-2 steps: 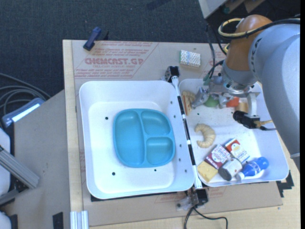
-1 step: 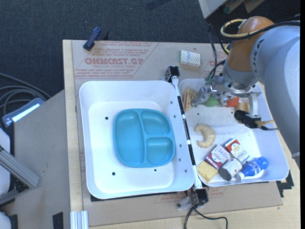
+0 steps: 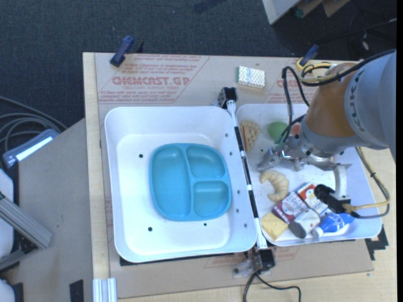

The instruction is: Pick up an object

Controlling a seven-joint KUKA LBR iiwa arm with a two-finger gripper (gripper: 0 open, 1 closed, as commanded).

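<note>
I see the arm (image 3: 352,106) reaching in from the right, low over the right bin (image 3: 365,175). The gripper (image 3: 286,156) hangs just above the croissant (image 3: 276,182). I cannot tell if the jaws are open or closed, and nothing shows between them.

The croissant lies near the left wall of that bin, with a waffle piece (image 3: 250,134) and a green ball (image 3: 277,129) farther back. Nearer to me sit a yellow cheese wedge (image 3: 273,225) and some small packets (image 3: 305,205).

The left bin (image 3: 126,137) holds a blue tray (image 3: 189,181).

I think the croissant is light, hard and a bit slippery. I would grab it across its fat middle, not the thin tips.
</note>
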